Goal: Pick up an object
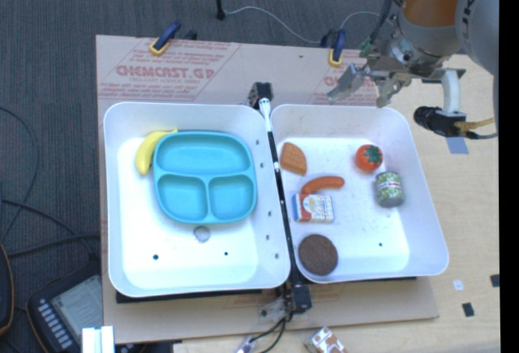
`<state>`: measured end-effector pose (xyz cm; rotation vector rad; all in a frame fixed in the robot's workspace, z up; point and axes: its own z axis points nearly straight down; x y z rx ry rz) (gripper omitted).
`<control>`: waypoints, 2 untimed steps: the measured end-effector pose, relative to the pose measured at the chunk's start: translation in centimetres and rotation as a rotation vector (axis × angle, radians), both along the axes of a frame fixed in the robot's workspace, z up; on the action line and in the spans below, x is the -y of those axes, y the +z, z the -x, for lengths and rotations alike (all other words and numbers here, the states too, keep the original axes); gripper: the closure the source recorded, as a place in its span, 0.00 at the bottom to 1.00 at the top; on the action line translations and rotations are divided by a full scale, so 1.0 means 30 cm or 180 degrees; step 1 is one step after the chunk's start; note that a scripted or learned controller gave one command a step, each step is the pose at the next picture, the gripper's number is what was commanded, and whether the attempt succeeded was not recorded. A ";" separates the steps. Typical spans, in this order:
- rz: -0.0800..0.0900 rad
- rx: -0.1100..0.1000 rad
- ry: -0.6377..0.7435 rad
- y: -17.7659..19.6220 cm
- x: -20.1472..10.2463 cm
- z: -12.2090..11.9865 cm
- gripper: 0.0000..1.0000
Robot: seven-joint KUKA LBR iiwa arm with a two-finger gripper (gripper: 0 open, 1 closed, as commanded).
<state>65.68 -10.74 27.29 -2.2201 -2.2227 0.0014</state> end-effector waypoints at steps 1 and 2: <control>0.0001 -0.0010 -0.0003 -0.358 0.106 0.034 0.00; 0.0005 0.0039 -0.0004 -0.578 -0.002 0.093 0.00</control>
